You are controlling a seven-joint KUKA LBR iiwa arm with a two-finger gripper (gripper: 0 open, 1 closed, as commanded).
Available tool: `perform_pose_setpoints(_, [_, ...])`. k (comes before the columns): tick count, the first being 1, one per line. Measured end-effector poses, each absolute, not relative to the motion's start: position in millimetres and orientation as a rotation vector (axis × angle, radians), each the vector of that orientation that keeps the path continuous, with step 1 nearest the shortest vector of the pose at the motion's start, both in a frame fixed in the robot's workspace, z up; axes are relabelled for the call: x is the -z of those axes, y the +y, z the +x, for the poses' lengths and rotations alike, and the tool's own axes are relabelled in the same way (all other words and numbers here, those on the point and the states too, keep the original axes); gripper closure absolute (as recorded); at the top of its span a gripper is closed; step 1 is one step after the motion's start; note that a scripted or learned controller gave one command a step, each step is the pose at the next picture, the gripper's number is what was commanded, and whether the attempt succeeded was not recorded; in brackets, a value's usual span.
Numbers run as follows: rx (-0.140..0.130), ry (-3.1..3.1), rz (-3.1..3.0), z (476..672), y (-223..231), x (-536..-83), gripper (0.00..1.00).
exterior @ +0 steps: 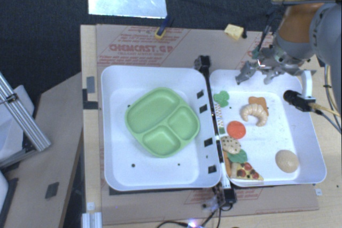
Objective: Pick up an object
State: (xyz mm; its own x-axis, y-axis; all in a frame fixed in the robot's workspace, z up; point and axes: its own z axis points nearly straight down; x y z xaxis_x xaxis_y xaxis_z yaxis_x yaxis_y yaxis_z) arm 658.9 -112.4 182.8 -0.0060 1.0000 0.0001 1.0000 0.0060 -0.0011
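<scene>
Starting at the left, the left bin bears a green divided plate, and nothing there is being reached for. Behind it, red print on the cardboard sheet reads roughly "CHEMCAST GP"; the smaller lines cannot be made out. Across the black divider, the right bin holds the candidates: a green leafy piece, a croissant, a red tomato slice, a cookie, a pizza slice and a tan egg-like lump. The gripper hovers over the bin's far rim, fingers spread with nothing between them. My judgement is that this is the approach step, before any grasp. The next move calls for coming forward and down over one item, the croissant being nearest, then closing squarely around it.
</scene>
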Motion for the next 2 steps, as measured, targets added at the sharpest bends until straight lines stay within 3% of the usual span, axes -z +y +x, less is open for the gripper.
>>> perform_pose_setpoints(2, [0.003,-2.226,-2.22,657.2,-113,-85,0.0])
